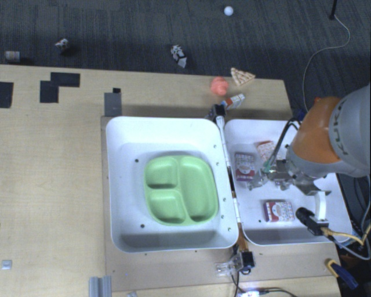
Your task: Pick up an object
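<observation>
There were two white bins [124, 191] [255, 200], one green divided plate [181, 190], three small packets [244, 165] [265, 149] [278, 212], one orange ball [219, 86] and one white ball [228, 10].

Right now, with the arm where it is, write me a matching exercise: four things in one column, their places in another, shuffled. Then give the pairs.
Things
1. green divided plate
2. pink ball
3. small white ball
4. gripper

Places
A. on the dark carpet beyond the bench
B. in the left bin
C. over the right bin
D. on the bench top, behind the bins

Pairs: 1-B, 2-D, 3-A, 4-C
</observation>
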You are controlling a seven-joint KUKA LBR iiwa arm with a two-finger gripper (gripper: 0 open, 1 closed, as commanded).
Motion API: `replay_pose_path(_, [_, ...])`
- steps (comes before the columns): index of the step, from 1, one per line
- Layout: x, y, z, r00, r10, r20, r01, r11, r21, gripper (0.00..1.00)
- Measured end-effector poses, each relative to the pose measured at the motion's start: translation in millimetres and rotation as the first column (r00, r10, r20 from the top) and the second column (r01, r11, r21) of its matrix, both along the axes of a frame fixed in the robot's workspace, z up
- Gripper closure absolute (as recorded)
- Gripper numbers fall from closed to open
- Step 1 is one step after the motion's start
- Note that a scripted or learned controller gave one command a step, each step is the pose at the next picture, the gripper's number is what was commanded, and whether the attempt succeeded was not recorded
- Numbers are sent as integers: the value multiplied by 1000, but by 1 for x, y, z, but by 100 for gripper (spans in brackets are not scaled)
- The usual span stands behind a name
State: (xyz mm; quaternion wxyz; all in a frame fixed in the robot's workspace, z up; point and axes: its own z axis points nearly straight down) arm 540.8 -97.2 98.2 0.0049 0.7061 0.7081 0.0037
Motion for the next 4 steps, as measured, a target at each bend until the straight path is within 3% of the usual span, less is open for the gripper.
replay_pose_path(1, [-46,4,-11,1000,-2,1,2,1000,-1,0])
replay_pose_path(2, [-44,5,0,1000,0,6,0,1000,-1,100])
replay_pose_path(3, [-44,5,0,1000,0,5,0,1000,-1,0])
replay_pose_path(4, [-43,6,11,1000,1,9,-1,1000,0,100])
